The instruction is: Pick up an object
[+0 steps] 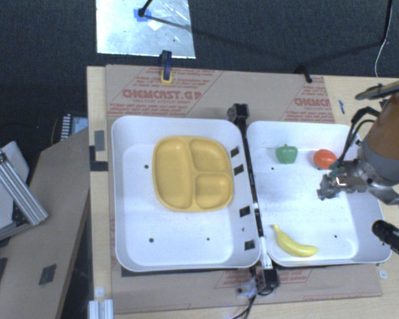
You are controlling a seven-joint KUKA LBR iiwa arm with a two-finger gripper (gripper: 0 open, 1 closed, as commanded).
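Over right bin [359, 244], seemingly empty pincer [330, 189].

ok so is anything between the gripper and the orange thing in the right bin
Nothing visible does. The gripper hangs over the right bin, just below and beside the orange object, with bare bin floor between them. The green object sits off to the left and the banana lies near the front edge, both out of the path.

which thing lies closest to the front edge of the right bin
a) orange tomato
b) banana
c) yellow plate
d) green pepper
b, the banana lies near the right bin's front wall, while the green pepper and orange tomato sit toward its back, and the yellow plate is in the left bin.
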